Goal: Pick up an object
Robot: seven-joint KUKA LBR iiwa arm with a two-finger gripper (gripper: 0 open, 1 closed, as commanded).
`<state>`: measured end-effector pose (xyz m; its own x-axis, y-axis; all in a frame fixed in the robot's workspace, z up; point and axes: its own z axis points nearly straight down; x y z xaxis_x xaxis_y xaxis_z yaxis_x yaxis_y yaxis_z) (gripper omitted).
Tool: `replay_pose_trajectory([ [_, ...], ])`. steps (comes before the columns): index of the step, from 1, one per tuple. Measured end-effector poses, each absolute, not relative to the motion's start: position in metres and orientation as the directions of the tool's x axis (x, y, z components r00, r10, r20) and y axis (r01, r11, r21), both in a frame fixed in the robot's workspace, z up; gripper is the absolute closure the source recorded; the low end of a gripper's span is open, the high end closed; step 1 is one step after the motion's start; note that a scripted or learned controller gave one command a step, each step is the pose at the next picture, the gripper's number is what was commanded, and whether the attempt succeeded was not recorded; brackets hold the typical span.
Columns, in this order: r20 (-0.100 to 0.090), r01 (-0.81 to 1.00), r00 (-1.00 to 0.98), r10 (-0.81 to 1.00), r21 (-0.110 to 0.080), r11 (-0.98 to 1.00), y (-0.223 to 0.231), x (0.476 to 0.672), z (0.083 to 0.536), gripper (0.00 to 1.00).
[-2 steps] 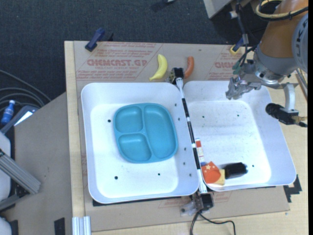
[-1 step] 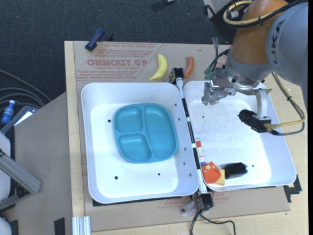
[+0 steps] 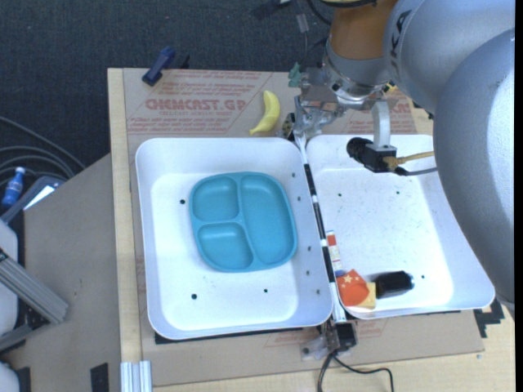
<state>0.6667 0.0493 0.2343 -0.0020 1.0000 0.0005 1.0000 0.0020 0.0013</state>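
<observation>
Yellow banana (image 3: 265, 113) is lying on the cardboard (image 3: 196, 104) at 12 o'clock, and the gripper (image 3: 302, 131) (open or closed, can't tell) is hanging at its 3 o'clock over the shared bin rim (image 3: 315, 202), probably risking clipping it and grabbing nothing.

Left bin (image 3: 155, 219): blue plate (image 3: 243, 220) takes middle; you pass along margins only.
Right bin (image 3: 384, 219): floor open to you (most of it); red-and-yellow item (image 3: 353, 288) and black block (image 3: 394, 283) crowd lower-left corner.

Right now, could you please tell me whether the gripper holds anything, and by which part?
Nothing appears held: the gripper hovers at the bins' far rim with no object in it; the banana lies apart on the board.
</observation>
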Motion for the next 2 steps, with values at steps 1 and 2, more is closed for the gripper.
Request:
replay_pose_trajectory([
  [1,-0.002,1.000,-0.003,1.000,0.003,0.003,0.049,0.667,0.245,1.00],
  [2,0.001,1.000,-0.001,1.000,-0.004,0.001,0.123,0.642,0.210,1.00],
])
